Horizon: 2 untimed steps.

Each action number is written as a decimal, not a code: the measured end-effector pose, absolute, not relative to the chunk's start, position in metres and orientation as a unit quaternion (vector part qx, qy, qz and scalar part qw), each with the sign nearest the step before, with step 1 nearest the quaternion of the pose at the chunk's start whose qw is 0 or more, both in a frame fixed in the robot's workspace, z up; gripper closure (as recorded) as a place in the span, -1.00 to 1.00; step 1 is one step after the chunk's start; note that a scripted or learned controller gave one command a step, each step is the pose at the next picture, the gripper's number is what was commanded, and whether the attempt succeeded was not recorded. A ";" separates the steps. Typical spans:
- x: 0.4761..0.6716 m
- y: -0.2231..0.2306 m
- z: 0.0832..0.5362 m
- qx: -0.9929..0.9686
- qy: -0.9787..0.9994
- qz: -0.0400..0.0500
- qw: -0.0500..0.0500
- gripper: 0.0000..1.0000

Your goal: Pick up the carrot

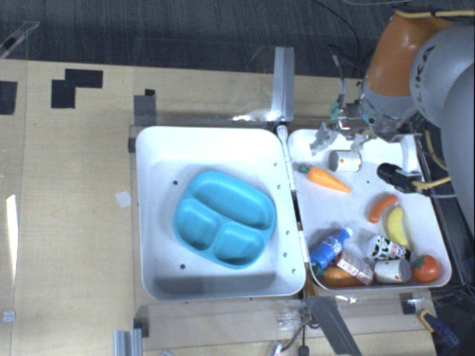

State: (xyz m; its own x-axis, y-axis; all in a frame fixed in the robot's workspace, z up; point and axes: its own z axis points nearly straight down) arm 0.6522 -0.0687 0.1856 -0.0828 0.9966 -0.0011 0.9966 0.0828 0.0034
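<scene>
While hovering over right bin (445, 221) back edge, gripper (335, 133) just above carrot (326, 178), apart from it; jaw state impossible to tell. Blue plate (223, 217) in left bin (156, 199).

No text or labels are legible

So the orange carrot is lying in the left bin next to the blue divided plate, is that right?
Not quite: the camera view shows the orange carrot lying in the right white bin, apart from the blue divided plate, which sits in the left white bin.

Orange carrot (329, 179), blue plate (223, 219), white bins (152, 199)
</scene>
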 end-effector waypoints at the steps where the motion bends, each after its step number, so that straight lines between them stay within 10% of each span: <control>1: 0.617 -0.088 0.094 0.686 0.727 0.001 0.001 -1.00; 2: 0.650 -0.081 0.185 0.695 0.719 0.001 0.001 -1.00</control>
